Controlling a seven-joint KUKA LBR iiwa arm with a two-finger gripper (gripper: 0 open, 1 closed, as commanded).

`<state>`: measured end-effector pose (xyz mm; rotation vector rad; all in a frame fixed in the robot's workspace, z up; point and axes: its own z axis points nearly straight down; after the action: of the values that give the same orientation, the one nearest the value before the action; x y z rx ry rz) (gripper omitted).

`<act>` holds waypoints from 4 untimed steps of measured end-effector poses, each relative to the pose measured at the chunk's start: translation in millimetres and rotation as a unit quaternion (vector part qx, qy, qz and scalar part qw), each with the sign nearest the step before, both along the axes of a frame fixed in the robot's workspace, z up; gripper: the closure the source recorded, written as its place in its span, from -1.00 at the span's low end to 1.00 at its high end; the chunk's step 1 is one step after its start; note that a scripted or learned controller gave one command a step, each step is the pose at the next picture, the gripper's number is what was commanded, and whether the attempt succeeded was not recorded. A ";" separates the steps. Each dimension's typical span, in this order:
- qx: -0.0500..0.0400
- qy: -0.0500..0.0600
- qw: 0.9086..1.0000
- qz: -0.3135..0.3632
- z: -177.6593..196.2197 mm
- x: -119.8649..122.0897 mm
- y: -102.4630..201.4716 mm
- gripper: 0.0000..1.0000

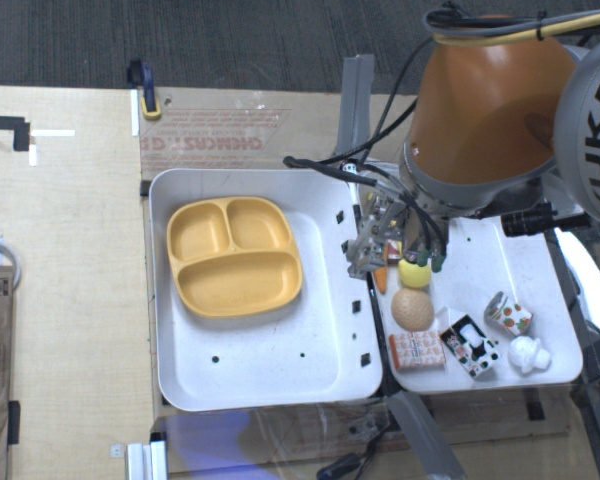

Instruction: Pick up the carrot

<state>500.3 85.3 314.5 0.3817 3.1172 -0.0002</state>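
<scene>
The carrot (pixel 381 280) shows as a small orange piece at the left edge of the right bin (pixel 540 268), beside the wall between the two bins. My gripper (pixel 372 250) hangs directly above it, low over that wall, under the orange band of the arm (pixel 485 88). The gripper's body and cables hide most of the carrot. Whether the carrot is touched or held cannot be made out.
A yellow divided plate (pixel 235 256) lies in the left bin (pixel 260 368). Packed close to the carrot are a yellow-green fruit (pixel 415 273), a brown round item (pixel 412 310) and a red box (pixel 417 350). Further right lie a black-and-white box (pixel 470 346), a small carton (pixel 507 315) and a white object (pixel 527 353).
</scene>
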 end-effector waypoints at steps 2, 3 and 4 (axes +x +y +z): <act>0.000 -0.001 0.996 -0.088 5.9 127.0 -21.9 1.00; 0.000 0.000 0.999 -0.034 -63.1 144.6 -35.4 1.00; 0.000 -0.002 0.995 0.104 -37.8 149.9 -22.0 1.00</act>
<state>650.1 63.3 276.7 0.0566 3.1362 0.0010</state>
